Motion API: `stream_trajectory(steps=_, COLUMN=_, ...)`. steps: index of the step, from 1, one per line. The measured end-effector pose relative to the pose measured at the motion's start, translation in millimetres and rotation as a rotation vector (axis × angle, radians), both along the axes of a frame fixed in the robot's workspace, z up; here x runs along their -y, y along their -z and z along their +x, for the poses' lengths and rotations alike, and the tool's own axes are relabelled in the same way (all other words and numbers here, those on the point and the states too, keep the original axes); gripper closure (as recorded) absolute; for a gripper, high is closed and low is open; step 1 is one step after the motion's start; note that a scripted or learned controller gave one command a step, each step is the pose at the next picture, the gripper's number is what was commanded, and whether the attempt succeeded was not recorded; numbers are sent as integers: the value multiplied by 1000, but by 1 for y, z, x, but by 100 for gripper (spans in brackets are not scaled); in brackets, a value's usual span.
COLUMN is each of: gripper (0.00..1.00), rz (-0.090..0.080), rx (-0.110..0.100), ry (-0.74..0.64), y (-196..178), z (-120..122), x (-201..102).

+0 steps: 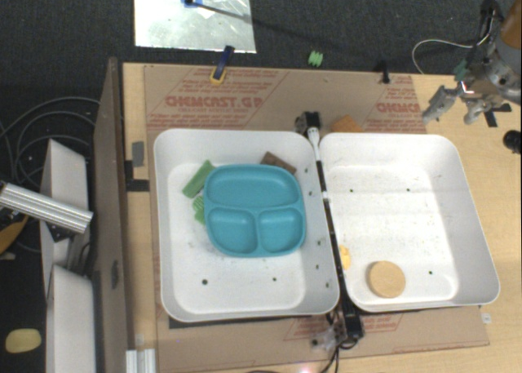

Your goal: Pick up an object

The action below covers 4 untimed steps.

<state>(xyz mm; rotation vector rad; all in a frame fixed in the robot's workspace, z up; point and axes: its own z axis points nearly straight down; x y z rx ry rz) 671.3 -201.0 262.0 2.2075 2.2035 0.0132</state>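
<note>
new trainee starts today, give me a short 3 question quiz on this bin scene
1. True or false: the blue three-compartment plastic plate lies in the right white bin.
2. Which bin holds the round tan disc? A left, B right.
3. Fill in: the green block sits at the plate's upper ____ edge in the camera view.

Key: 1 false, it lies in the left white bin. 2 B. 3 left.

A single fixed camera looks down from above at a slant, far enough back to take in the whole counter (269,90), both white bins (245,298) side by side, and dark floor (342,4) beyond its far edge. The arm (489,69) enters at upper right.
</note>
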Motion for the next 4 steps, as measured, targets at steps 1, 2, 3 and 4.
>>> stream_trajectory(steps=1, gripper=0, rz=15, rx=-33, ry=-10, y=167, z=-6, x=-66)
stream_trajectory(steps=2, gripper=0, rz=12, rx=-21, ry=-11, y=178, z=-2, x=-116)
stream_trajectory(steps=3, gripper=0, rz=8, rx=-18, ry=0, y=176, z=-2, x=-71)
stream_trajectory(steps=4, gripper=0, rz=11, rx=-22, ry=-8, y=178, z=-26, x=-109)
